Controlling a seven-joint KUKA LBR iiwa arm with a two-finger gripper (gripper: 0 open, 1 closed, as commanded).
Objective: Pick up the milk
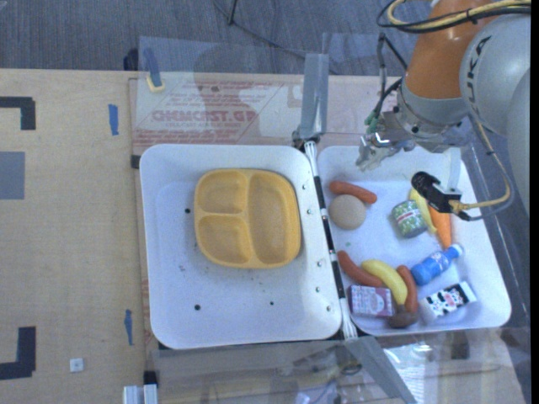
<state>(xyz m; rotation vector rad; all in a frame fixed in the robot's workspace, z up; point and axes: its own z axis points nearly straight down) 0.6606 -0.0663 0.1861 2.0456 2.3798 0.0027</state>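
Down at the near edge of the right bin (484,259) sits the milk (447,300), a small boxy cow-print carton lying flat, long axis roughly left-right with a slight tilt. Just beside it: a glossy blue bottle (436,264) and a pink carton (370,300). Further back, a smooth yellow divided plate (248,218) in the left bin. The gripper (373,151) hovers over the far rim, so the milk lies well toward the near-right of it. Can't tell how its jaws stand.

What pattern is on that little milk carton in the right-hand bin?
White with black cow-like patches; the milk carton shows in the camera view, lying near the right bin's front corner.
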